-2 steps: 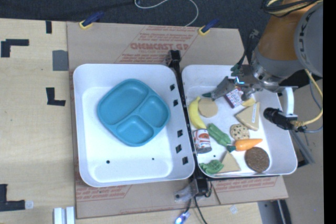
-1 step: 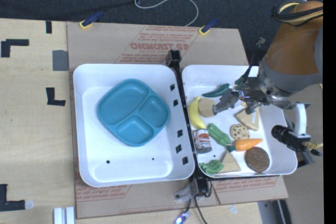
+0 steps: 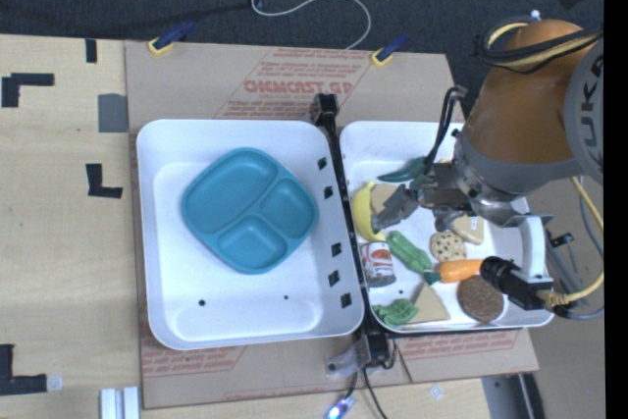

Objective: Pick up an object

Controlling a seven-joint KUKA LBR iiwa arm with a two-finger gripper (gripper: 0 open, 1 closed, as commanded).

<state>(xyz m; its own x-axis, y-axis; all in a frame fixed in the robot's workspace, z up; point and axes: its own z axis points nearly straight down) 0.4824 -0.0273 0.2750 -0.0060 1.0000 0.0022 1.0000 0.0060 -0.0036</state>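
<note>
The right bin [image 3: 392, 140] holds several toy foods. A yellow banana [image 3: 362, 209] lies by its left wall, with a green pickle [image 3: 410, 251] and a small can [image 3: 379, 263] below it. Further right are a spotted cookie [image 3: 445, 244], an orange carrot [image 3: 458, 270], a brown round biscuit [image 3: 479, 299], a pale wedge [image 3: 431, 305] and a green leaf [image 3: 396, 313]. My gripper [image 3: 397, 191] hangs low over the bin's left half, just right of the banana. It is open, and nothing shows between its fingers.
The left bin [image 3: 167, 240] holds a blue divided plate [image 3: 249, 209]. A black divider [image 3: 339, 201] runs between the bins. The arm's orange and grey body [image 3: 520, 113] covers the right bin's far right part. A white cable [image 3: 294, 10] lies behind the bins.
</note>
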